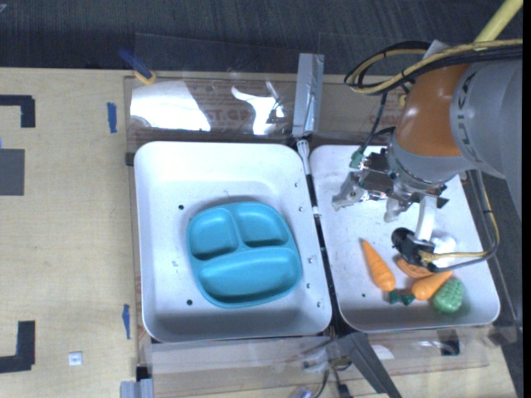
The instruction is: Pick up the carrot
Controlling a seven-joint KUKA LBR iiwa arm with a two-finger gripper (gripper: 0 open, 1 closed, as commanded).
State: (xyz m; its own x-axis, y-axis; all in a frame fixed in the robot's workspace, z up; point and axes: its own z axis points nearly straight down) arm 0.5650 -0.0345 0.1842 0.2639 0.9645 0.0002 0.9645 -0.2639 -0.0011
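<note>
An orange carrot point(379, 265) lies in the right bin point(348, 301), pointing up-left, with its dark green top point(401, 298) at the lower end. A second orange carrot point(430, 286) lies just right of it, near the bin's front. My gripper point(369, 203) hangs over the upper middle of the right bin, above and slightly left of the first carrot, apart from it. Its two grey fingers point(346, 195) are spread open with nothing between them.
A green bumpy toy point(449, 298) rests against the second carrot at the bin's front right. Another orange piece point(408, 265) peeks out between the carrots. A blue three-compartment plate point(243, 251) sits in the left bin point(158, 222). A metal divider point(307, 106) stands behind the bins.
</note>
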